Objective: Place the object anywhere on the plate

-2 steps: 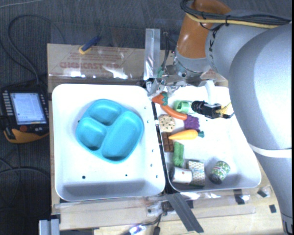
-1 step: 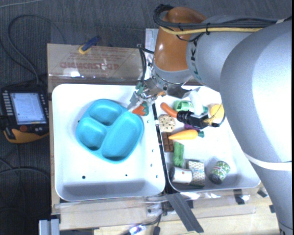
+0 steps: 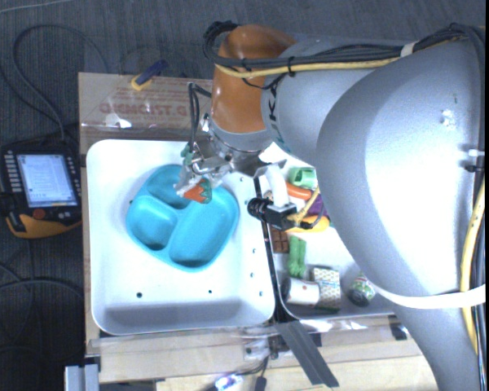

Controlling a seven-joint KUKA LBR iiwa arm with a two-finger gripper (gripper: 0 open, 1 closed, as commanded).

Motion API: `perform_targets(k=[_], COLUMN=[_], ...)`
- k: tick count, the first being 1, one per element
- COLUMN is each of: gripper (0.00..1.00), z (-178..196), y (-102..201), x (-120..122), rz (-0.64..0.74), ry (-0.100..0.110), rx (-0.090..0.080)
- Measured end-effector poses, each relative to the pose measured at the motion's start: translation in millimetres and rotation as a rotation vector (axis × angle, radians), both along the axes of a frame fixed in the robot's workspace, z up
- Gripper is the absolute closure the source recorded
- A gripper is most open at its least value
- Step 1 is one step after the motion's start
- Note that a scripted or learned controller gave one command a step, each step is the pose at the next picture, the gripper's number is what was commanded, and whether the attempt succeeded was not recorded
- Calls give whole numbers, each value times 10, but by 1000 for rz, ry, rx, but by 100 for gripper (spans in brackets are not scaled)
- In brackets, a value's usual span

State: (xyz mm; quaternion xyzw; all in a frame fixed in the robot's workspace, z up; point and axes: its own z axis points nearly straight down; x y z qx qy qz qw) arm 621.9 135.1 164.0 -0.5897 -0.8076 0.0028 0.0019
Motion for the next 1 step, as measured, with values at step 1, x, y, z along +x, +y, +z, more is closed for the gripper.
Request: perform_targets(k=[1], gripper=[0], z=[1], y=[0], x=[1], rz=[0], ry=[0], rx=[0])
